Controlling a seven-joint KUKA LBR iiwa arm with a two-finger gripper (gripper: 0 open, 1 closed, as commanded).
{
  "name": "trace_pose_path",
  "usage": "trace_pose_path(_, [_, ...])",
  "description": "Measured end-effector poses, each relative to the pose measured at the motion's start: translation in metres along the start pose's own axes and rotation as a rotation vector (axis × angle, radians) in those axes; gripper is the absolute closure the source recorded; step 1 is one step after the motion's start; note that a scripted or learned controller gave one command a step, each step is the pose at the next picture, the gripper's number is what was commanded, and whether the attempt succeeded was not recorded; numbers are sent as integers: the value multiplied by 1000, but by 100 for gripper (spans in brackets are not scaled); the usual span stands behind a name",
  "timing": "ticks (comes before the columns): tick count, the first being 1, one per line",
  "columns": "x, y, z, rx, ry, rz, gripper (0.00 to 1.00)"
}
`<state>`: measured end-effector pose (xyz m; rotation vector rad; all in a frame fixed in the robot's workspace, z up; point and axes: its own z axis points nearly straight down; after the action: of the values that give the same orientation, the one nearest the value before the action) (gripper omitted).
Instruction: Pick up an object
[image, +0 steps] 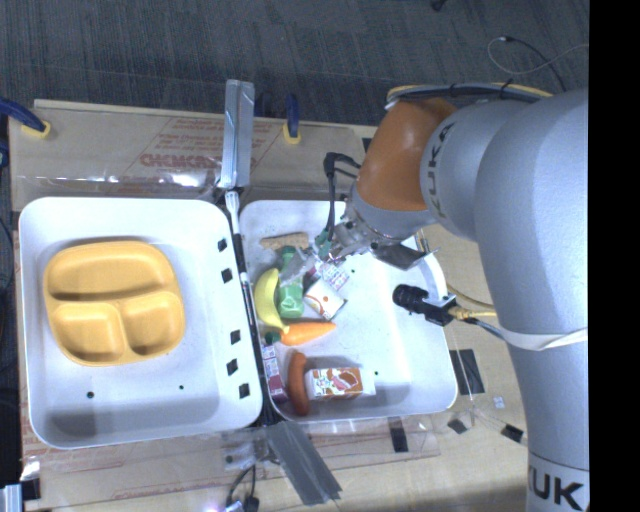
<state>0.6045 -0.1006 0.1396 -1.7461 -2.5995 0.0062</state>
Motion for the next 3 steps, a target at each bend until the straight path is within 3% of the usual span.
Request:
trace_pose_path(1, [6,59,-51,-5,-5,0,0])
trace_pose_path(2, [-11,21,31,-3,-4,-75,0])
trace_pose_path(3, [-50,37,50,-4,-3,-77,0])
